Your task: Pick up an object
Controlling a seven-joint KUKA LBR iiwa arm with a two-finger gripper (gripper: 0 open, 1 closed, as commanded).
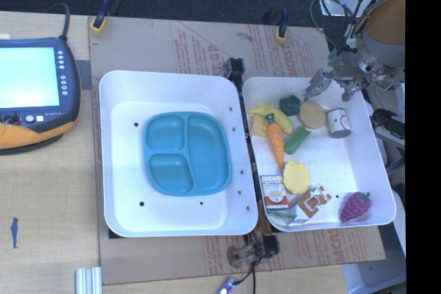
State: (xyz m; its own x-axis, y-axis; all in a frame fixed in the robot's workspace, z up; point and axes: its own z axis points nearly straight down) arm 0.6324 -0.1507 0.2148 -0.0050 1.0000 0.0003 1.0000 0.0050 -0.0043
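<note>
The metal two-finger gripper [322,82], fingers spread wide and holding nothing, hangs over the right white bin's [372,148] far edge, just beside the round tan plastic cookie [311,114], probably light, stiff and slick, best pinched across its rim.

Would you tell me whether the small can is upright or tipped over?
Tipped: the can lies on its side in the right bin, round end showing.

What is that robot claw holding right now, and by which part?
Nothing, as far as the view shows. The gripper hangs over the top edge of the right bin, with no object between its fingers; the round tan food piece lies below it, apart.
</note>
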